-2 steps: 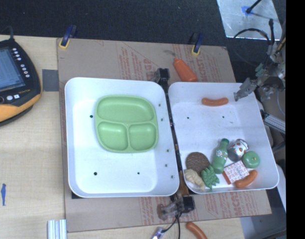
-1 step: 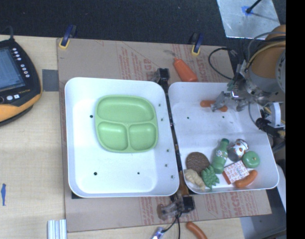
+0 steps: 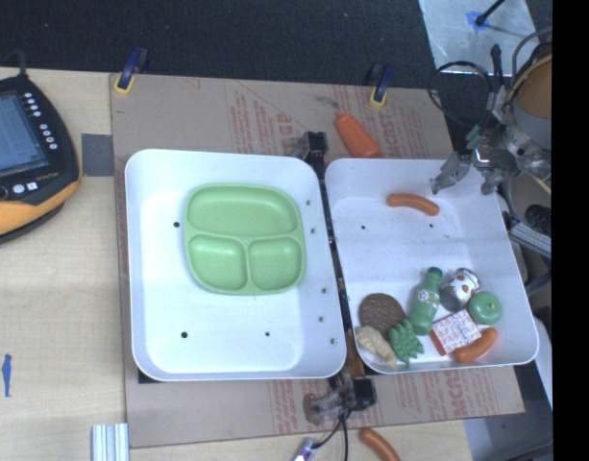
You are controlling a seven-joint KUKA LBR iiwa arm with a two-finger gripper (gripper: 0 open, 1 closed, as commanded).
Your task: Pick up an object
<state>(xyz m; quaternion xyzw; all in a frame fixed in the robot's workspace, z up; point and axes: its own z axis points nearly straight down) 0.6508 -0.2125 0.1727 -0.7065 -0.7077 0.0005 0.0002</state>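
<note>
My gripper [image 3: 468, 181] hangs open over the far right corner of the right bin [image 3: 371, 257], with nothing between its fingers. An orange sausage [image 3: 412, 203] lies alone just left of and below it. At the bin's near end is a cluster: a green bottle [image 3: 426, 301], a brown patty [image 3: 380, 310], a green apple [image 3: 484, 307], a red-and-white box [image 3: 454, 332], a second sausage [image 3: 475, 346], a white-and-brown ball [image 3: 464, 281], a leafy green piece [image 3: 404, 342] and a beige piece [image 3: 374, 342].
The left bin [image 3: 159, 334] holds a green divided plate [image 3: 244, 236]. An orange carrot [image 3: 356, 134] lies outside the bins at the back, and another sausage [image 3: 380, 442] lies at the front. A control pendant [image 3: 20, 152] sits far left.
</note>
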